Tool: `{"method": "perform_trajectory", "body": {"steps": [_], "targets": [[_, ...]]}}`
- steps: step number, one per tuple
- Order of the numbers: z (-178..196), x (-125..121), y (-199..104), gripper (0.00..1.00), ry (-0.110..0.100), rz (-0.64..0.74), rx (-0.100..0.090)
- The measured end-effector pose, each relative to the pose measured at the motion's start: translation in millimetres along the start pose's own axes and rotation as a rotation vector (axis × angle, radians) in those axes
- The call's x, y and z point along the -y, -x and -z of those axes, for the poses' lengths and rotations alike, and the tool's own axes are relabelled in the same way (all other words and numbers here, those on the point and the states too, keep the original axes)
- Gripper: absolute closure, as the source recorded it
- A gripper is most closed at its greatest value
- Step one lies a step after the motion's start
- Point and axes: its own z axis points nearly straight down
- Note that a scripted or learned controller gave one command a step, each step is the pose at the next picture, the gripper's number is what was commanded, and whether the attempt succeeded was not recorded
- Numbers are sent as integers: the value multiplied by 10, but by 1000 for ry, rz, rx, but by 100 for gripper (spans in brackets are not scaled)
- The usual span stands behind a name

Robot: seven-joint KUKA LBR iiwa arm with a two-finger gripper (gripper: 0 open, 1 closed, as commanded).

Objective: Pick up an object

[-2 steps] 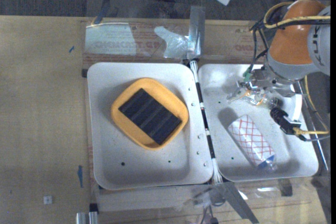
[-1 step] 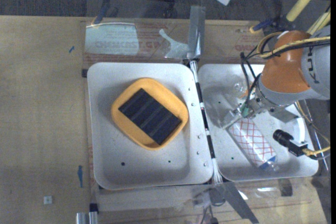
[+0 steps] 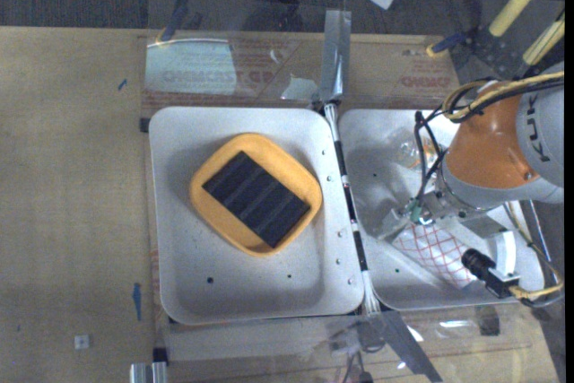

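A yellow-orange pad with a black ribbed top [image 3: 256, 193] lies tilted in the middle of the left bin [image 3: 179, 282]. In the right bin [image 3: 377, 282], a white piece with a red grid pattern [image 3: 435, 245] lies near the front. The arm comes in from the right, and my gripper [image 3: 405, 215] is low in the right bin, just above and left of the red-grid piece. A clear, shiny item [image 3: 405, 152] sits toward the back of the right bin, partly hidden by cables.
A metal divider [image 3: 345, 193] separates the two bins. The arm's orange band [image 3: 489, 152] hangs over the right bin's right half. A clear panel [image 3: 233, 67] stands behind the bins. Bare bin floor surrounds the yellow pad.
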Motion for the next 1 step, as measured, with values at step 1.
{"method": "perform_trajectory", "body": {"steps": [1], "targets": [[106, -11, 9, 100, 5, -3, 2]]}}
